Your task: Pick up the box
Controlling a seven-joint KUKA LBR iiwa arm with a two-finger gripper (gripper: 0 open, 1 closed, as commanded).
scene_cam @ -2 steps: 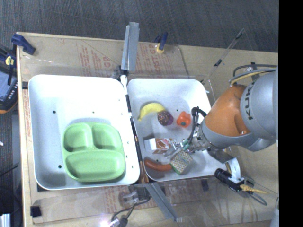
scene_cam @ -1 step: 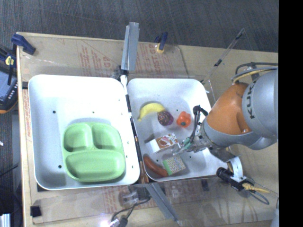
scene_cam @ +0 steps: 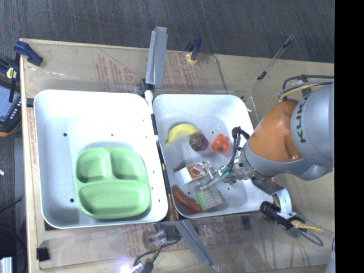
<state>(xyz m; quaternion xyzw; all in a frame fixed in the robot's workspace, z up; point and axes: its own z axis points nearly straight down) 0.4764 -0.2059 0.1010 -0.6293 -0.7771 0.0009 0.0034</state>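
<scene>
In the right bin (scene_cam: 239, 110), the tool (scene_cam: 211, 177) hovers by the small box (scene_cam: 199, 169); I cannot tell its opening. A sausage (scene_cam: 185, 198) and a patterned packet (scene_cam: 209, 198) lie just beside, so it may snag those instead.

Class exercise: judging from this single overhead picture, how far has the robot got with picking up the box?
Done: the gripper is down inside the right bin, right beside the box. In hand: nothing can be confirmed; the box lies on the bin floor among the banana and sausage. Left: grasping the box and lifting it clear.
</scene>
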